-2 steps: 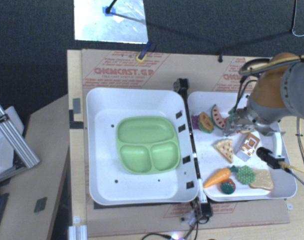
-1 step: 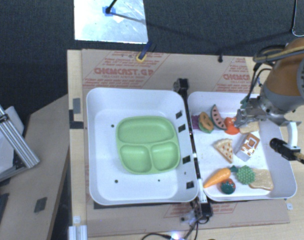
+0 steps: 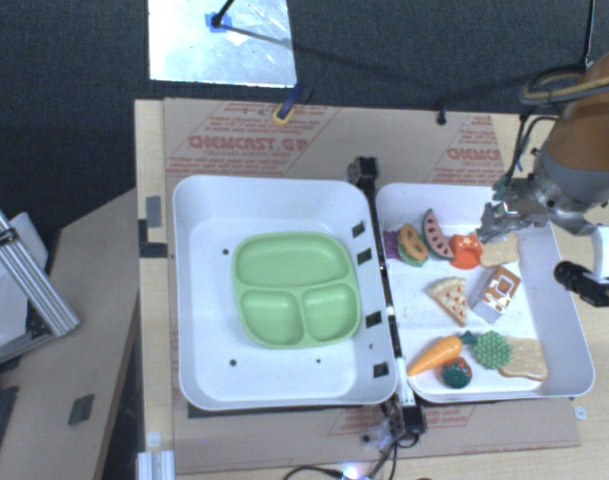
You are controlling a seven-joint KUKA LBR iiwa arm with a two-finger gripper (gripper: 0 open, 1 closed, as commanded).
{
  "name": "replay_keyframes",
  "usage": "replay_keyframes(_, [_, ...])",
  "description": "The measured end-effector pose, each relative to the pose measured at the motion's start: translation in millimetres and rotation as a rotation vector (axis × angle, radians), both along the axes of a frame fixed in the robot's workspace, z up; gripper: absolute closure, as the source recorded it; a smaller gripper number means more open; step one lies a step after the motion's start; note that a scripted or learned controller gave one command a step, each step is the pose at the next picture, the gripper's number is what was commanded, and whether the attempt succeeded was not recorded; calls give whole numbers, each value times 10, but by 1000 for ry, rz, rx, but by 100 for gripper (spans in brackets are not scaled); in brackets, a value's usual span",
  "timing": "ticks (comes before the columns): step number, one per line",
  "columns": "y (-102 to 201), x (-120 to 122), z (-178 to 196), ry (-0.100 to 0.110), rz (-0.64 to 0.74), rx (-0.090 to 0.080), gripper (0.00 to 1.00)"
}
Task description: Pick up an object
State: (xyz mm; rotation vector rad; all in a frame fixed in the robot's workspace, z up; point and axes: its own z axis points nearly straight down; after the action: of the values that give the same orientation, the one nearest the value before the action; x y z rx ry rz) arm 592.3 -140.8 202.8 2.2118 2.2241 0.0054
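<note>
Since the gripper hangs over the red piece, upper right of frame, that looks the target: likely light, rigid, slick plastic; pinch its sides. Jaw state: cannot tell.

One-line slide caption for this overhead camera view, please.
KUKA arm's gripper hovers over toy food in the right bin, near the watermelon slice; green divided plate sits in the left bin.
</note>
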Motion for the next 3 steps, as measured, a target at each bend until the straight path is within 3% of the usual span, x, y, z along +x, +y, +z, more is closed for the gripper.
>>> replay_keyframes(1, [1,12,232,2,0,0,100])
replay_keyframes(3, [1027,17,350,4,5,3,100])
